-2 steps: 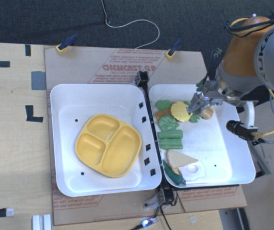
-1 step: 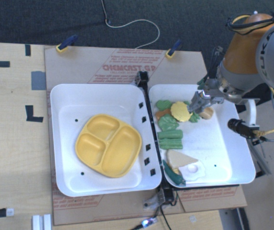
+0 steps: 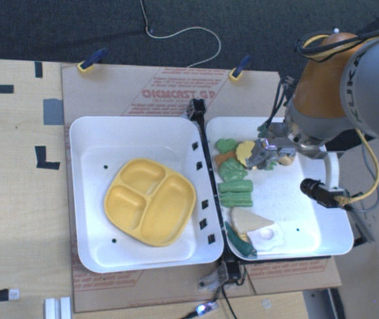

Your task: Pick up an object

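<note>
- Camera view: two white bins sit side by side in the middle of the frame, on a sheet of cardboard that's clamped at its top edge.
- The left bin has a yellow divided plate lying flat, about center of the bin.
- The right bin holds the small stuff, all bunched along its left side: a few green toy vegetables stacked top to bottom, a yellow piece near the top, and a toy fried egg toward the lower left with a pale wedge just above it.
- The arm comes in from the upper right, orange band up top.
- The gripper sits low over the upper part of the right bin, just beside the yellow piece. Can't tell how far open the jaws are or if they've got hold of anything, it's too cluttered there.
</note>
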Controlling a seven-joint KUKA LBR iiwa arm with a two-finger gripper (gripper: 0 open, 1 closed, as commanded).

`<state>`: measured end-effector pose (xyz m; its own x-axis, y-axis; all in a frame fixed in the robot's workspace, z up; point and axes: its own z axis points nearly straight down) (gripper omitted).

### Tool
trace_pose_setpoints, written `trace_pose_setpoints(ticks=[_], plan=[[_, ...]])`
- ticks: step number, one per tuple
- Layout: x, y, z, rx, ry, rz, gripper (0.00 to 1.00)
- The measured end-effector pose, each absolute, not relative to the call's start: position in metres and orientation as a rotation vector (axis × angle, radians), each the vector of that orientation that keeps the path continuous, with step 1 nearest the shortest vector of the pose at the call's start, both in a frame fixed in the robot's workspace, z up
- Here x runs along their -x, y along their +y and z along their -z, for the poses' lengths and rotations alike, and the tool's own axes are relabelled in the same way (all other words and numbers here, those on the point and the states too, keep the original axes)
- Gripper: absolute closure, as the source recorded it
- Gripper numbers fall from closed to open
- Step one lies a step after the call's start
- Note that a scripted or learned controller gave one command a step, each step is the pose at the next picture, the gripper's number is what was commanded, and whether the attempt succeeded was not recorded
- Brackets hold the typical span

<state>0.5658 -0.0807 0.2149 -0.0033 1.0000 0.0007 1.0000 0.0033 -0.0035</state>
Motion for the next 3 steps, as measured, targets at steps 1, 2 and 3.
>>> trace_pose_setpoints(ticks=[1, 2, 3], plan=[[-0.566, -0.091, -0.234, 2.220, -2.223, 0.000, 1.00], [-0.559, -0.095, -0.224, 2.220, -2.221, -0.004, 1.00], [-0.562, -0.078, -0.222, 2.217, -2.223, -0.003, 1.00]])
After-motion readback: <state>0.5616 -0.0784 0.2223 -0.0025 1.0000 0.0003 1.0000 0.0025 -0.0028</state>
